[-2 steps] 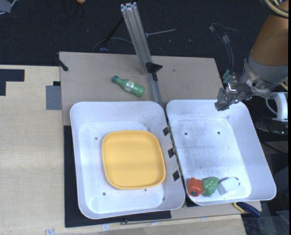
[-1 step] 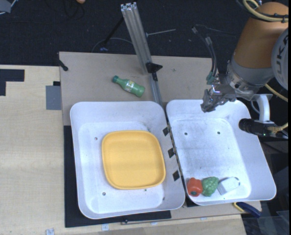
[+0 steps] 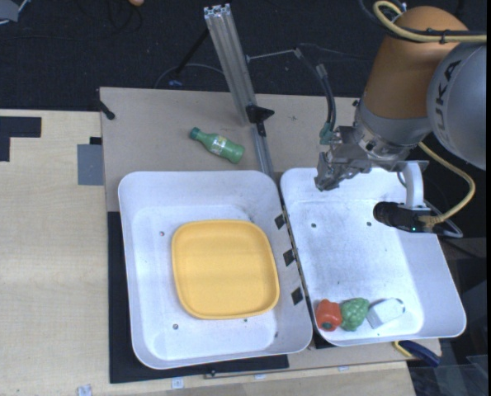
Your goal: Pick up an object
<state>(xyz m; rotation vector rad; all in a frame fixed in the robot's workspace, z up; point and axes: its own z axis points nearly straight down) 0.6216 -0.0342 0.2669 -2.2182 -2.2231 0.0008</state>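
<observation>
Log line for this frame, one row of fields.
gripper: above right bin's far end | yellow plate: left bin | green bottle: on bench

Evenly and fairly brightly lit from above, with soft faint shadows under the yellow tray and along the rims of the white bins, mild glare on the arm's orange band, a dark underexposed background, and slight overall softness and grain.
</observation>
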